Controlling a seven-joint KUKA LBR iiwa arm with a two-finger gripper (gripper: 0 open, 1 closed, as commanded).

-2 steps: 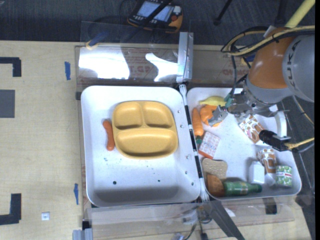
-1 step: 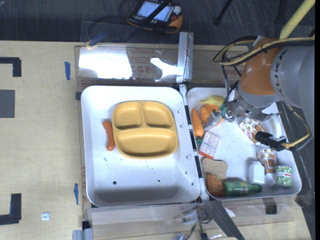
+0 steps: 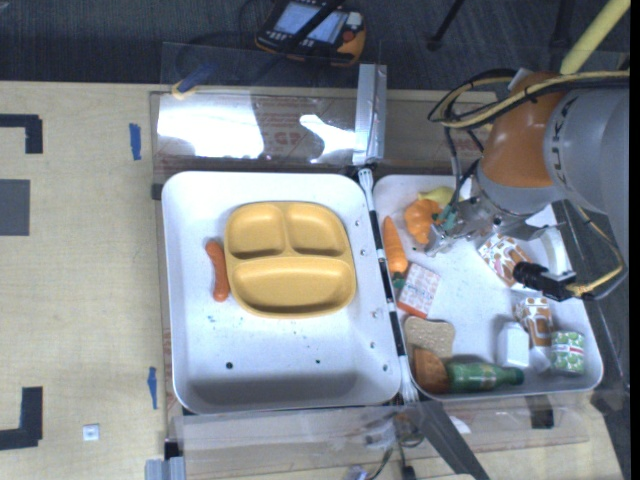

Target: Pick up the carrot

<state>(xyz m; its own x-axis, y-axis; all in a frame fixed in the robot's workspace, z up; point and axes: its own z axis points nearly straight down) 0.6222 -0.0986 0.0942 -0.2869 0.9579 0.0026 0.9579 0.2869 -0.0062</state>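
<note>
Carrot is lying ungrasped against right bin's left wall; tool is hovering beside it, grip state unreadable; pick pending.

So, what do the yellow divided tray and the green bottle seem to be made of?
The yellow tray looks like moulded plastic with a smooth, slightly matte finish: even colour, rounded compartment edges. The green bottle is glossy, with a bright highlight along its side; likely toy plastic, though glass cannot be excluded.
</note>
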